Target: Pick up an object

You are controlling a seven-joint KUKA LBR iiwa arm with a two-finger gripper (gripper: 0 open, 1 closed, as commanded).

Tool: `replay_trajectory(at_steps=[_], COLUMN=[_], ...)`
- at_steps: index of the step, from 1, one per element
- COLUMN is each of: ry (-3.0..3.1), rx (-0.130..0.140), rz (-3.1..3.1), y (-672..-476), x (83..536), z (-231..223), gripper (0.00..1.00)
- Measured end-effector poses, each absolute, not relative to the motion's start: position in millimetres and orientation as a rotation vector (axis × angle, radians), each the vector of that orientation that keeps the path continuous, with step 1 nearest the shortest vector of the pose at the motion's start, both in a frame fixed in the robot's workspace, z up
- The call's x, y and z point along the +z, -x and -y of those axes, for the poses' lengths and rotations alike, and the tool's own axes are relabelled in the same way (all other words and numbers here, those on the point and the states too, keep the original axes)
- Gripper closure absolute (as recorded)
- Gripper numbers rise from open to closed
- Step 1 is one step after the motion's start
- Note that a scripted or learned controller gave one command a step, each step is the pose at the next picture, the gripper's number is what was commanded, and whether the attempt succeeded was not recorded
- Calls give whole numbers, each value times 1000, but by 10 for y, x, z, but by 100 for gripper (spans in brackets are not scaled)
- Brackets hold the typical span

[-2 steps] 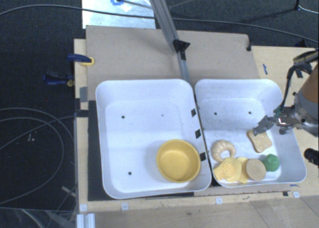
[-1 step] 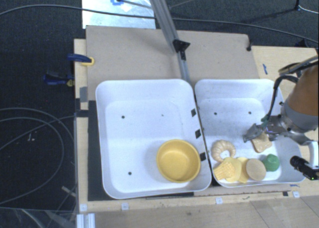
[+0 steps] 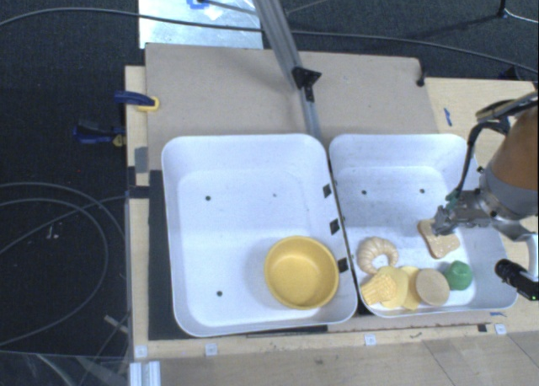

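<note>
Here, camera view: end effector (image 3: 444,222) seen at right of frame, lowered into right bin (image 3: 396,157), directly over tan toast-shaped piece (image 3: 441,243); finger state cannot be told. Croissant (image 3: 376,252), corn (image 3: 381,288), green item (image 3: 459,275) grouped at lower right. Yellow bowl (image 3: 301,271) placed in left bin (image 3: 227,165).

gripper (image 3: 440,222) over toast (image 3: 441,243), right bin (image 3: 396,161)

Brown board (image 3: 253,89) lying under two bins, blue-yellow clamps (image 3: 135,101) gripping its left edge, metal pole (image 3: 282,34) slanting across top, black cables (image 3: 50,233) looping on dark floor.
</note>
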State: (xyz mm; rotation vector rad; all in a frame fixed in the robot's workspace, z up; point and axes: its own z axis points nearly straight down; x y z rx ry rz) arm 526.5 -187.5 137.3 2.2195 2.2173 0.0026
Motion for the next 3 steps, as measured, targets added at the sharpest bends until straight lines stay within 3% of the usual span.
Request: replay_trajectory(at_steps=[2, 3], ry=[-2210, -2207], rx=[6, 6], rz=[-2222, -2233], y=[-5269, -5362], x=[2360, 2422], z=[1863, 1286], gripper=[100, 100])
